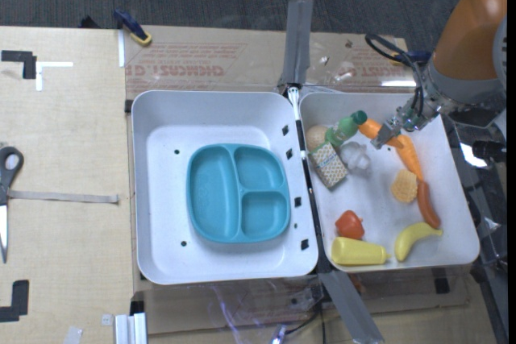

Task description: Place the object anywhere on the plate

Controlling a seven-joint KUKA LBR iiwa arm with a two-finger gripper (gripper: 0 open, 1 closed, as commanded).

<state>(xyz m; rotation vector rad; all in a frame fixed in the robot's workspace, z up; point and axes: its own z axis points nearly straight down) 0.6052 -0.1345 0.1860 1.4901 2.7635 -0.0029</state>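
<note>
Worktop carries two white bins – left bin has the teal three-compartment plate lying flat near its middle, nothing on it yet; right bin holds all the toy food. Arm comes in over the right bin's far right corner, tool low at the upper end of the toy carrot, touching or just above it – can't tell whether it's released or clenched, too small and partly hidden. So the carrot looks like the pick, still in the right bin, plate well apart to the left. Step in hand, as I read it: get a grip. Advice: close across the carrot's narrow width, not along it, and check it's really between the tips before lifting. Neighbours are tight – green bottle and clear cup just left, orange round piece and sausage below – so lift straight up first. Then cross the divider high and drop into the plate's big compartment. Yellow block, banana, tomato, patterned box are out of the way.
</note>
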